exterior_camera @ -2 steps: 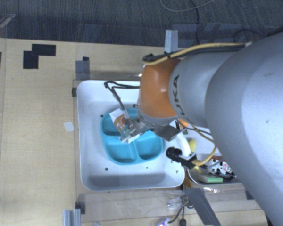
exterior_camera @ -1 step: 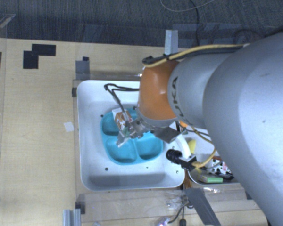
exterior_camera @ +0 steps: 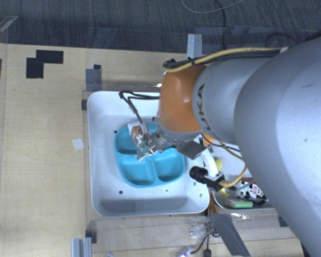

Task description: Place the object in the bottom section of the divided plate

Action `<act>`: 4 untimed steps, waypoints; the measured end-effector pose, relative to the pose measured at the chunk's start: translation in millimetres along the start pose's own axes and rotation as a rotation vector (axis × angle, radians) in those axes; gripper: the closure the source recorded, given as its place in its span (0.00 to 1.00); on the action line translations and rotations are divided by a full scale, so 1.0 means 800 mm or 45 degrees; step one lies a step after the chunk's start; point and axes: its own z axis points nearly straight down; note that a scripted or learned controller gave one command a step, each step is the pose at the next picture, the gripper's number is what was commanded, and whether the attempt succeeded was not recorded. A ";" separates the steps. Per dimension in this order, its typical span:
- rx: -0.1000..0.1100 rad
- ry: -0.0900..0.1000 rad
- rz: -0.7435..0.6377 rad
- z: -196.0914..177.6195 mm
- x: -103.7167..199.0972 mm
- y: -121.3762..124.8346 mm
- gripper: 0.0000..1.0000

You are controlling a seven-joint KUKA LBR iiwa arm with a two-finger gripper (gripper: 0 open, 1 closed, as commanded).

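Gripper (exterior_camera: 143, 143) sits low over the blue divided plate (exterior_camera: 150, 167), hanging off the grey arm (exterior_camera: 267, 127) with its orange band (exterior_camera: 177, 103) that comes in from the right and covers most of that side. Can't tell if the fingers are spread or pinched, the tips are blurred against a clutter of clear and metallic parts. The object (exterior_camera: 135, 131), a small white and orange-brown thing, is right at the gripper tip, over the upper-left part of the plate near its rim; can't say whether it's between the fingers or just lying beside them, and which compartment it's over is hard to call from this slant. The plate's two lower sections, near the camera, show bare blue. Plate rests in the left white bin (exterior_camera: 104, 159), toward its right half. A black cable (exterior_camera: 129, 98) loops from the wrist across the bin's upper wall. Right bin (exterior_camera: 230, 201) is mostly hidden under the arm; a few small items (exterior_camera: 245, 194) show at its near edge, including something green and something black.
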 end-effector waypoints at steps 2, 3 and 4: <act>-0.049 -0.004 0.153 0.025 -0.020 0.046 1.00; -0.072 -0.008 0.062 0.026 -0.060 0.017 1.00; 0.019 0.002 0.236 -0.188 -0.071 0.102 1.00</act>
